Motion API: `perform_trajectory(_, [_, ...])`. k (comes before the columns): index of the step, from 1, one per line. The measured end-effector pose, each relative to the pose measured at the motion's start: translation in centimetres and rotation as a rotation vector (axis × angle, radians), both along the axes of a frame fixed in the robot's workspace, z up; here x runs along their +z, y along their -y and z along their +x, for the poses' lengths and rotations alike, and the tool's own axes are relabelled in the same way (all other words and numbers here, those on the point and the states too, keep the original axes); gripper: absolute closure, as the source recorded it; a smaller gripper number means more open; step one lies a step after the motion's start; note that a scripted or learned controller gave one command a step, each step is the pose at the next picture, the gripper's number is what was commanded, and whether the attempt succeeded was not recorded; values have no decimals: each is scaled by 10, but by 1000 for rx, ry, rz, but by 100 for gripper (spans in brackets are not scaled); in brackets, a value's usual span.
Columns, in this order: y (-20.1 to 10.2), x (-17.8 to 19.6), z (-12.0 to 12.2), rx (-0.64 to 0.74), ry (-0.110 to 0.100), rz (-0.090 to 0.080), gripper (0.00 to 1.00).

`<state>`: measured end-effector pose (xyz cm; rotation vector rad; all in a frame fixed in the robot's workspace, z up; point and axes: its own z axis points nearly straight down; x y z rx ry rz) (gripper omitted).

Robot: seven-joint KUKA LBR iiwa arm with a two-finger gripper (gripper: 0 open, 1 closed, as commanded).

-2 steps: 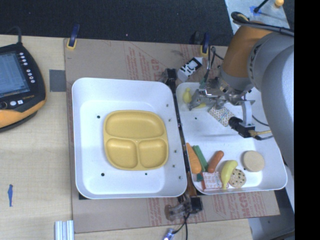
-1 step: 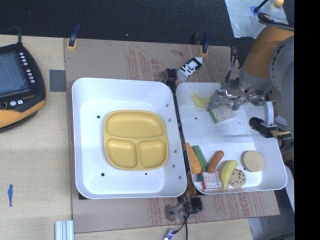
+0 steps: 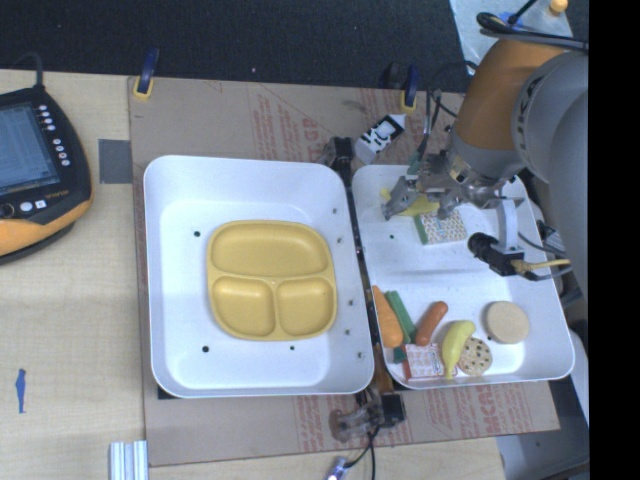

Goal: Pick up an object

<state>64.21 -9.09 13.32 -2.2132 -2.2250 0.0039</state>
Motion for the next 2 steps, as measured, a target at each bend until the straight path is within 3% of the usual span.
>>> perform_trajectory(1, [37,-33,15,-2,4,-2,0])
perform_trajectory(2, [19,-37,16,-1,9,-6,0])
